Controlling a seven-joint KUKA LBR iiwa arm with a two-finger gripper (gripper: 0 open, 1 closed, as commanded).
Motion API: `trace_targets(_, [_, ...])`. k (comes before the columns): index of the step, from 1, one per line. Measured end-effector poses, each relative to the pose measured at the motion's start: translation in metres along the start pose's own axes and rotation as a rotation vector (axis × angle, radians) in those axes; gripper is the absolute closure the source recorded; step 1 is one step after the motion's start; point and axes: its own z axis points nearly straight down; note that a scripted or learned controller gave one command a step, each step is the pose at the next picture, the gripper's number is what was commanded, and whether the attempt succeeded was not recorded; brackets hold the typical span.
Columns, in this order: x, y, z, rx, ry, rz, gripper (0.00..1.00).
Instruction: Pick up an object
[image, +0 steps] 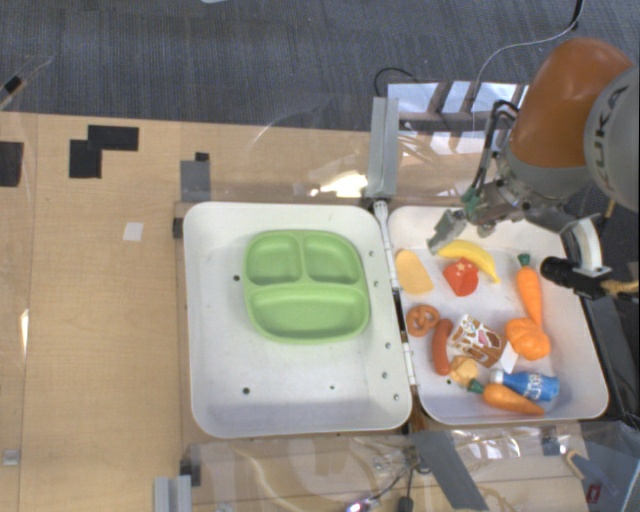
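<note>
The right bin (592, 372) holds several toy foods: a yellow banana (472, 254), a red pepper (461, 277), an orange wedge (413, 270), a pretzel (421, 319), a sausage (442, 347), a snack packet (478, 340), a carrot (529, 293) and an orange fruit (530, 340). My gripper (465, 228) hangs over the far part of this bin, just above and behind the banana. It looks open, one finger (442, 236) reaching left of the banana, and nothing is between the fingers.
The left bin (205, 340) carries a green divided plate (305, 285). A blue bottle (531, 385) and a second carrot (512, 400) lie at the right bin's near edge. A metal post (383, 150) stands behind the divider between the bins.
</note>
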Motion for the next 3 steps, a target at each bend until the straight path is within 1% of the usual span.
trace_targets(1, [0.003,0.045,0.037,0.001,0.001,-0.040,0.00])
trace_targets(2, [-0.061,0.010,0.045,0.000,-0.001,-0.106,0.00])
trace_targets(3, [-0.093,-0.023,0.132,0.000,-0.002,-0.185,0.00])
